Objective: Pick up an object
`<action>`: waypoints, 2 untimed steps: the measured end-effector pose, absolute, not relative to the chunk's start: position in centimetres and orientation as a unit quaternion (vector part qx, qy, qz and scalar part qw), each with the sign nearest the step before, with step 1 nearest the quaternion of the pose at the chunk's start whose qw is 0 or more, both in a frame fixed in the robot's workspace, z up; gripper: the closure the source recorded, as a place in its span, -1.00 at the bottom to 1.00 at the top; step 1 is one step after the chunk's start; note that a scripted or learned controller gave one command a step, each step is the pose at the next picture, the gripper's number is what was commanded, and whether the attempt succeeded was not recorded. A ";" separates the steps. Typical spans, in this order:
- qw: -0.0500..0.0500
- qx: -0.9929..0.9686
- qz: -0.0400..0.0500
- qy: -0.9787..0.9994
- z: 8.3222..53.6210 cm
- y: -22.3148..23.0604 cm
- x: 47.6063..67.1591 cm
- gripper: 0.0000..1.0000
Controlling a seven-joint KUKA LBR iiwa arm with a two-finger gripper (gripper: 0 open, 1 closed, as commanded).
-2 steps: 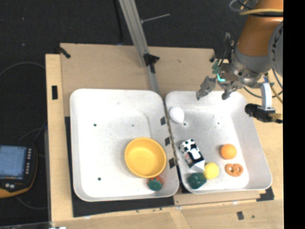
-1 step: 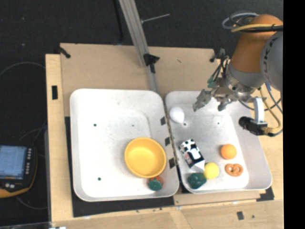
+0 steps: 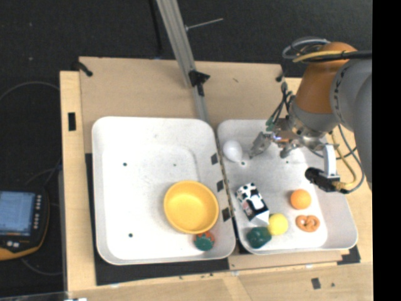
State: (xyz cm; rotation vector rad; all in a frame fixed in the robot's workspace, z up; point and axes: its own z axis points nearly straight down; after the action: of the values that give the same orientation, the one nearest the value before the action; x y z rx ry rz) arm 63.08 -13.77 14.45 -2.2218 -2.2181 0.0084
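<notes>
My gripper [image 3: 270,148] hangs over the back of the right bin [image 3: 338,231], its fingers apart with nothing between them. A white egg-shaped object [image 3: 232,150] lies just left of it, near the bin's left wall. Toward the front of the same bin lie a black-and-white toy [image 3: 252,200], a yellow ball [image 3: 277,224], a dark green object [image 3: 257,236], an orange ball [image 3: 300,199] and an orange pretzel-shaped piece [image 3: 307,222]. The left bin [image 3: 125,149] holds a yellow bowl [image 3: 191,205] and a small green-and-red object [image 3: 204,241] at its front right.
A slanted metal pole [image 3: 178,36] rises from behind the seam between the bins. The arm's grey body with its orange band [image 3: 319,89] looms over the right bin's back right corner. A handheld screen [image 3: 19,221] sits off the bench at the left.
</notes>
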 end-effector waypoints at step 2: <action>-0.002 -0.709 -0.001 -0.705 11.3 -14.0 63.2 1.00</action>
State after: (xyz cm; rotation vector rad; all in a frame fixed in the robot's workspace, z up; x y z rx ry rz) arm 63.19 -14.00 11.26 -2.2322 -2.2177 -0.0032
